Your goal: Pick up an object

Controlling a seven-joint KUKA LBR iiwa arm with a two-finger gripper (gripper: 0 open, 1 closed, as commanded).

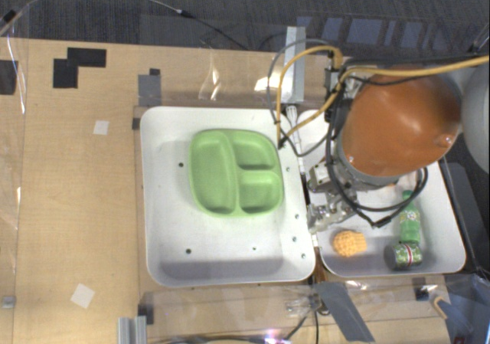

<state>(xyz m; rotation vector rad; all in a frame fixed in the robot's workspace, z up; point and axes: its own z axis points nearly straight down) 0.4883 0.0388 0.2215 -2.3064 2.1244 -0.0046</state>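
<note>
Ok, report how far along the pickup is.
Nothing looks picked up. The arm is over the right bin, its end effector low at the bin's left side. The yellow ball and green bottle lie on the floor. Grasping and lifting remain. The green tray sits in the left bin.

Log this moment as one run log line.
arm: over right bin | tool: low at that bin's left side | yellow object: loose beside it | green bottle: loose | green tray: left bin
</note>
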